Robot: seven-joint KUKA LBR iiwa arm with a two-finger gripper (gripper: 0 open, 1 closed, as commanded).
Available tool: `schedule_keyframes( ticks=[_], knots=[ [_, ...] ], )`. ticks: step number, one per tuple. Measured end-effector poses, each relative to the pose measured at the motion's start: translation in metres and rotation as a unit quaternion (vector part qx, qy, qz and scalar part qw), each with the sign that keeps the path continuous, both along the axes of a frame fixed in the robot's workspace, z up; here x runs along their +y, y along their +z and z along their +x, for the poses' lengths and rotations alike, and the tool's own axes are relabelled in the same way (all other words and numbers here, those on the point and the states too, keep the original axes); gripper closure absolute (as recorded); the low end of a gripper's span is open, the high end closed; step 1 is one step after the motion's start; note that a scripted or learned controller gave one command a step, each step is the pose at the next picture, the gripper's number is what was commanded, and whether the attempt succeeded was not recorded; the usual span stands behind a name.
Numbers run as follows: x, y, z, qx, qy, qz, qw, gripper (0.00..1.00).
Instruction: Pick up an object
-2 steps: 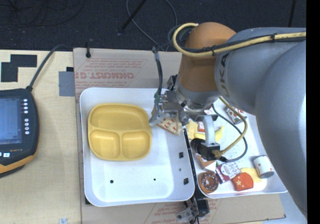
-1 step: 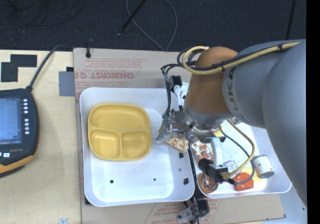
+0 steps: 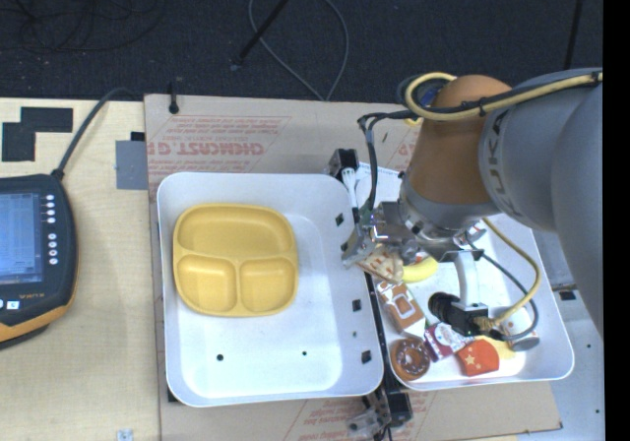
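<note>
While the arm (image 3: 512, 154) hung low over the right bin (image 3: 551, 350), the step looked like a descent onto one of the packets heaped along its left side. Doing it well probably meant dropping straight down on a single piece and closing only once it sat squarely between the tips, since neighbours crowded close. The gripper (image 3: 379, 250) was at the bin's left wall; its opening could not be told, nor whether it held anything. A tan packet (image 3: 379, 264) lay just beneath it, a brown-and-white one (image 3: 402, 305) near at five o'clock. The yellow tray (image 3: 236, 260) sat well apart at nine o'clock in the left bin (image 3: 256, 370).
</note>
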State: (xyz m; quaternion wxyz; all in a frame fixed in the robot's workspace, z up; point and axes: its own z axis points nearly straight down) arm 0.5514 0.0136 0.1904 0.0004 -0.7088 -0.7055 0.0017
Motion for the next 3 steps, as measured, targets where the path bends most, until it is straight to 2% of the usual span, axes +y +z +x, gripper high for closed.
schedule_keyframes(
  ticks=[1, 2, 3],
  knots=[
    [-0.034, -0.003, -0.004, 0.001, 0.001, 0.0008, 1.0, 1.0],
    [0.043, 0.029, 0.021, -0.002, 0.006, 0.0023, 1.0, 1.0],
    [0.079, 0.002, 0.025, 0.002, 0.004, 0.0012, 1.0, 1.0]
  ],
)
